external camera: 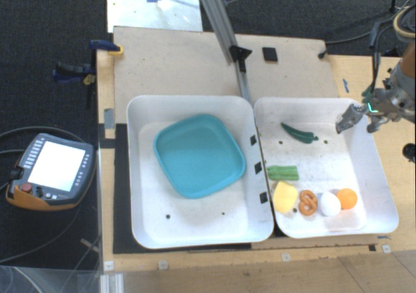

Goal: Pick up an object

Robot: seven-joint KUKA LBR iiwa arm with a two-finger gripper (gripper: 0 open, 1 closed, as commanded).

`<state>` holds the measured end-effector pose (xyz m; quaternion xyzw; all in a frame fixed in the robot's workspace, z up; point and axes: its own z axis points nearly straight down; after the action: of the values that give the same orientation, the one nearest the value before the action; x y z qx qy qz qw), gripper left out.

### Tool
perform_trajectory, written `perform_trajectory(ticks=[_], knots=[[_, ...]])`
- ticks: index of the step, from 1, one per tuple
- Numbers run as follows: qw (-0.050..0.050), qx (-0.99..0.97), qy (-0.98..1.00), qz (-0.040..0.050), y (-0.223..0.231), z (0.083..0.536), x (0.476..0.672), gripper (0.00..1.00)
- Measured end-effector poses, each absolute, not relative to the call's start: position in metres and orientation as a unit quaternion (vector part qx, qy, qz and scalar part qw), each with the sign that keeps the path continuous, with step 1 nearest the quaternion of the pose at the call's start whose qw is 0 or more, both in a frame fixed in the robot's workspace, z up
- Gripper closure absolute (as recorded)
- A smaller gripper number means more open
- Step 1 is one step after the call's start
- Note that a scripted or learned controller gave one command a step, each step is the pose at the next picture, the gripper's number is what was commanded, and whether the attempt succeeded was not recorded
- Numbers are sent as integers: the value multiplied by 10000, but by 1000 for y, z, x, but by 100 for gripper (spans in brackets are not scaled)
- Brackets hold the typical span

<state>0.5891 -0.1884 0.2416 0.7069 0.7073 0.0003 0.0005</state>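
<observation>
Camera view: gripper (361, 120), fingers spread and holding nothing, hangs over the right bin's (383, 181) far right edge; pepper (299, 133) lies just left, long axis left-right.

The gripper (361, 123) hangs open over the right bin (370, 175) (upper corner), well apart from the green pepper (299, 133).

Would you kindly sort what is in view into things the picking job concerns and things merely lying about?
For the job: gripper; dark green pepper; light green block; yellow lemon; pretzel; white egg; orange; right bin.

Lying about: teal plate; left bin; teach pendant; blue clamps.
</observation>
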Motion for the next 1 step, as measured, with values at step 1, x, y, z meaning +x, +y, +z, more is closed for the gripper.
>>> perform_trajectory(ticks=[1], knots=[[5,7069,7073,3,-188,242,589,0]])
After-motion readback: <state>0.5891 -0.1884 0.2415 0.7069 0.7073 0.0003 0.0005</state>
